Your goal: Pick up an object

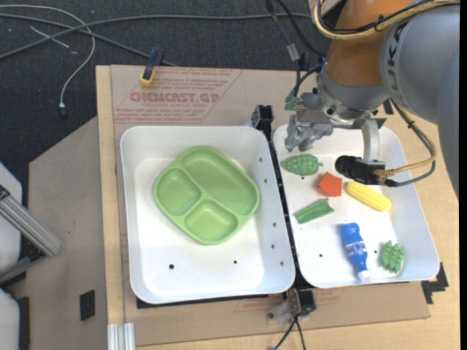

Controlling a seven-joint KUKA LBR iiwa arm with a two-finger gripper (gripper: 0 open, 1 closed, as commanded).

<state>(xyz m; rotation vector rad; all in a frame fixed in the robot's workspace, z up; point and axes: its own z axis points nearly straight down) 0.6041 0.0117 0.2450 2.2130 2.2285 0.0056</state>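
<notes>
cardboard-covered surface carrying two white bins. gripper hovers by the right bin's top-left corner, just above a bumpy green toy; fingers look slightly parted, holding nothing. the toy seems light and rigid, best pinched across its narrow middle.

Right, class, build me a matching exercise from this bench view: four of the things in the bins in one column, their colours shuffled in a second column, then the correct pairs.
Things:
1. divided plate
2. bottle
3. toy corn cob
4. small block

Colours:
A. yellow
B. orange-red
C. light green
D. blue

Pairs: 1-C, 2-D, 3-A, 4-B
</notes>
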